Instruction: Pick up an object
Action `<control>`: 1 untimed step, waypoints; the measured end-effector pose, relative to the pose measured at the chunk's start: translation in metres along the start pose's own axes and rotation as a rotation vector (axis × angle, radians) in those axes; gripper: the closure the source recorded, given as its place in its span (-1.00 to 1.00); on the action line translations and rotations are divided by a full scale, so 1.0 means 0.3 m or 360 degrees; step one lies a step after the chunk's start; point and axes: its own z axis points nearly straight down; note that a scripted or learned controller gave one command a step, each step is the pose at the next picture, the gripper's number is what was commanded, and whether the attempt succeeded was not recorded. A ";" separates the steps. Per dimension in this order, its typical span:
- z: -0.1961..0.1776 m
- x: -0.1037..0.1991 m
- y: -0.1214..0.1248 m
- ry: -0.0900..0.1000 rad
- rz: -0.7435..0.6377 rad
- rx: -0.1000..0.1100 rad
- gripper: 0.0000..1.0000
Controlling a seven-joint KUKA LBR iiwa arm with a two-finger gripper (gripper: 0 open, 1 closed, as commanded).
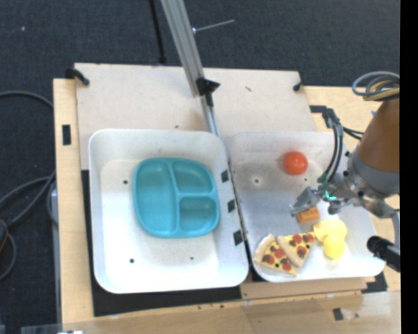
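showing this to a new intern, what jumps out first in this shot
The turquoise divided tray in the middle of the left bin catches the eye first. Next comes the cluster at the right bin's near edge: two pizza slices beside a yellow toy, with a red ball alone farther back. The gripper sits low over a small orange piece next to the yellow toy.

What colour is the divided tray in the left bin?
Turquoise blue tray, seen in the camera view.

Grey arm [373, 176], orange band [385, 139]
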 end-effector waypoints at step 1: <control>0.211 -0.006 -0.002 0.0000 0.0000 0.0010 -1.00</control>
